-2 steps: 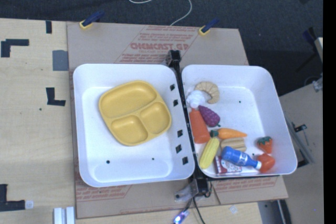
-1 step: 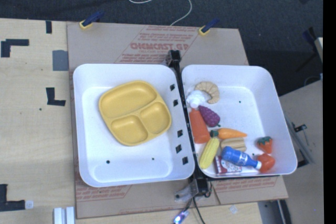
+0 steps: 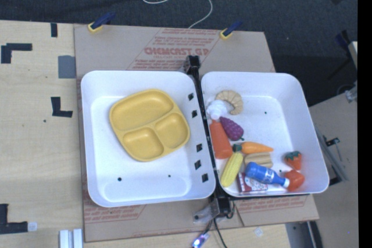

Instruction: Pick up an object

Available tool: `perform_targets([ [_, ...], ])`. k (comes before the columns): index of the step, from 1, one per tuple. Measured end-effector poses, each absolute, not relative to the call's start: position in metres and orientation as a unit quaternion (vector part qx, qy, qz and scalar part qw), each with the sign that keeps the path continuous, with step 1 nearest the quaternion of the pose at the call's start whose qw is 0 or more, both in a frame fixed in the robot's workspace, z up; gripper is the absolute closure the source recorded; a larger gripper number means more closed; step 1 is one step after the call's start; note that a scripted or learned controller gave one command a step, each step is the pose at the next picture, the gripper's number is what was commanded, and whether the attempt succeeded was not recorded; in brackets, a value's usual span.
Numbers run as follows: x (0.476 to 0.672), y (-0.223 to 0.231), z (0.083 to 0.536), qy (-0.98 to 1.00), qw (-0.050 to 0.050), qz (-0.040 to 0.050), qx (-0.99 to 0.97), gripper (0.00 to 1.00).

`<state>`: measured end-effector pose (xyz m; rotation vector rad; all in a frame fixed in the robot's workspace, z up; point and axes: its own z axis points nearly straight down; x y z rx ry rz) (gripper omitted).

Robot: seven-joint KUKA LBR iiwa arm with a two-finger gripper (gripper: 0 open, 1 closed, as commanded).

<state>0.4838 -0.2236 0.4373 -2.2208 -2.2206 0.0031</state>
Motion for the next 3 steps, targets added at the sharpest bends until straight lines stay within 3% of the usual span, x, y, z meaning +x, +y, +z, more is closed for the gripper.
perform_targets([
  [1,0.484,-0.224,0.42,-0.707,0.0,0.0009,-0.707,1.0],
  [2,0.484,-0.224,0.464,-0.708,-0.002,-0.0004,-0.707,1.0],
  [3,0.484,-0.224,0.438,-0.707,0.001,0.0011,-0.707,1.0],
])
